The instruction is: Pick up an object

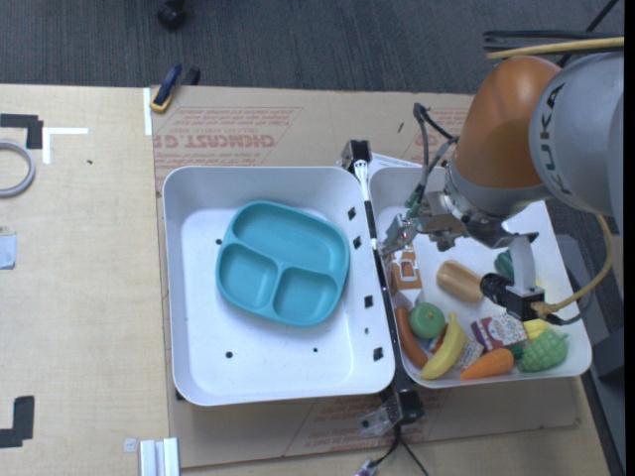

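Note:
My gripper (399, 233) hangs low over the left part of the right bin (568, 296), close to the wall shared with the left bin. Just beneath it lies an orange-and-white box (405, 272). To its right rests a tan bread roll (457, 281). Along the bin's front lie a green apple (428, 318), a banana (444, 349), a carrot (486, 365), a red sausage (407, 337), a small printed packet (493, 331) and a leafy green toy (545, 351). The arm's grey and orange body hides the back of this bin.
A teal divided plate (284, 263) lies in the left bin (193, 296). Both bins stand on a cardboard sheet (228, 132). A blue and yellow tool (166, 86) lies at the bench's far edge, and a cable (585, 276) loops by the right bin's right side.

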Tool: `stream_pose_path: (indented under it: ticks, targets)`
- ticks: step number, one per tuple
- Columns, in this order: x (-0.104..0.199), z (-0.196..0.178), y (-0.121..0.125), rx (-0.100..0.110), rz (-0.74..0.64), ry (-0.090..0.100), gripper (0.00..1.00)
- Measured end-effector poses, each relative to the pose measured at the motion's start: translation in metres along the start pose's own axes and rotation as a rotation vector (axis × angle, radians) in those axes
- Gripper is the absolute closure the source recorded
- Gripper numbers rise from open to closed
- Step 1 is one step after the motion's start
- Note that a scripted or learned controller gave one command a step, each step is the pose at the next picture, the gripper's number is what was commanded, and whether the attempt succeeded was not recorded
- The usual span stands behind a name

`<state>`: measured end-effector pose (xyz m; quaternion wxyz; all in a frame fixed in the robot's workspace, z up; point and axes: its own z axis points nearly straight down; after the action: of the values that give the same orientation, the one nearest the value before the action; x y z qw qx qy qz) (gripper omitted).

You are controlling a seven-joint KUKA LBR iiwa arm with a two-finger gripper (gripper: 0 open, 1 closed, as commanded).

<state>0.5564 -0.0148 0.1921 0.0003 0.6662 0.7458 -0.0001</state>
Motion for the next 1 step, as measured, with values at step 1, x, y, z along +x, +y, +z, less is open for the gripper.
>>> stream_pose_path:
  ticks: [1]
  targets:
    - [0.0087, 0.0002, -0.0469, 0.001, -0.168, 0.0, 0.0]
